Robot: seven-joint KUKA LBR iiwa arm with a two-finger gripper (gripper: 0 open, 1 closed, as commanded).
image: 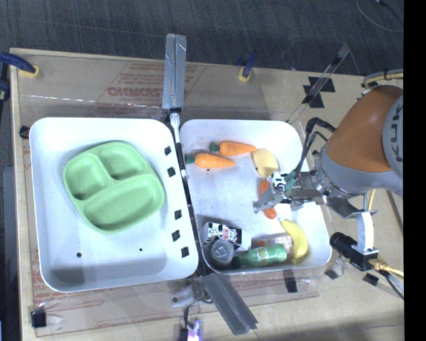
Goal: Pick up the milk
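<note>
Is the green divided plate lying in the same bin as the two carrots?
No, the green divided plate lies in the left bin, while the two carrots lie in the right bin.

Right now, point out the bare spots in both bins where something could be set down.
Left white bin: bare floor along its near edge and left side, around the green divided plate. Right white bin: a bare patch mid-floor, between the two orange carrots and the black-and-white milk carton. Its near edge and hand side are crowded.
</note>
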